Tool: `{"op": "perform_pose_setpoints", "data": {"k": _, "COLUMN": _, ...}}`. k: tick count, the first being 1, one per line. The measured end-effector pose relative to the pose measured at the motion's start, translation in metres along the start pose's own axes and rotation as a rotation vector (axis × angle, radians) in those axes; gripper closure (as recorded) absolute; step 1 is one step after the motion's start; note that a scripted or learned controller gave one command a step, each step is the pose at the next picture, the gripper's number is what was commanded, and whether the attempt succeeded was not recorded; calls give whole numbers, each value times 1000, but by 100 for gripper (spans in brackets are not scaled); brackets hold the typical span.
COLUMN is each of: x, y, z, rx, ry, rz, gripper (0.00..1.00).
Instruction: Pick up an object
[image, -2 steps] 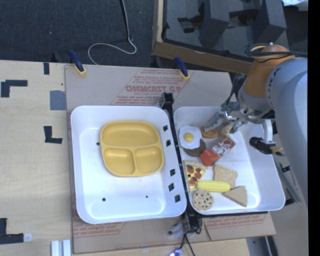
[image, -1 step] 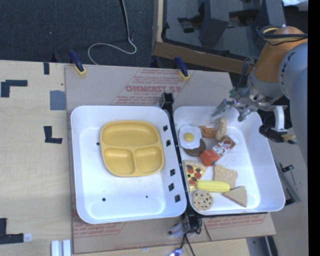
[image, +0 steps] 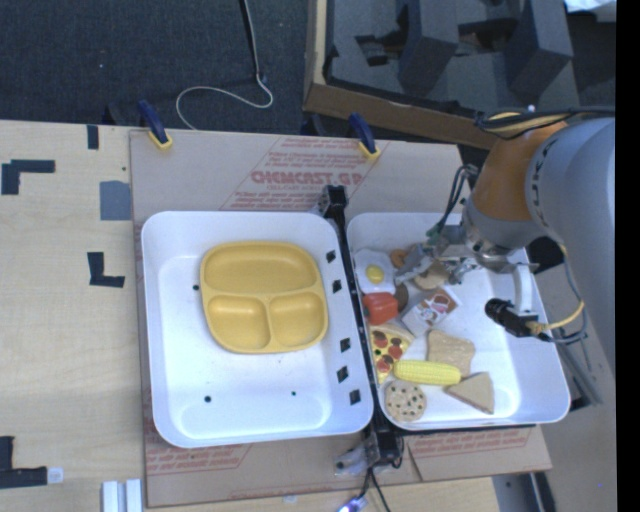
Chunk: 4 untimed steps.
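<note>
My worry is the clutter: the toys crowd the right bin (image: 540, 395), so closing could pinch two or nudge one away; the corn (image: 428, 373), cookie (image: 405, 401) and bread (image: 450, 350) lie touching near its front. The arm (image: 520, 180) leans in from the right, gripper (image: 437, 262) low over the far pile; its opening I cannot tell. The yellow tray (image: 265, 296) sits in the left bin (image: 165, 330).

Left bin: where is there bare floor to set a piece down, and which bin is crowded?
The left bin has bare floor below the yellow tray, toward its near rim, and a strip along its left wall. The right bin is crowded with toy food under the pincer.
</note>
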<state>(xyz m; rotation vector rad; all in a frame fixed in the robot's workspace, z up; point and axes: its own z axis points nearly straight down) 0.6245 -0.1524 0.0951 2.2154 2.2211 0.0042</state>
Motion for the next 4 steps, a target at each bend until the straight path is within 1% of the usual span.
{"op": "perform_pose_setpoints", "data": {"k": 1, "x": 14, "y": 47, "z": 5, "rx": 4, "ry": -7, "rz": -2, "gripper": 0}}
{"op": "perform_pose_setpoints", "data": {"k": 2, "x": 17, "y": 44, "z": 1, "rx": 6, "ry": -1, "rz": -1, "gripper": 100}}
{"op": "perform_pose_setpoints", "data": {"k": 3, "x": 68, "y": -19, "z": -94, "rx": 2, "ry": 4, "rz": -2, "gripper": 100}}
{"op": "perform_pose_setpoints", "data": {"k": 4, "x": 105, "y": -69, "z": -123, "rx": 9, "ry": 4, "rz": -2, "gripper": 100}}
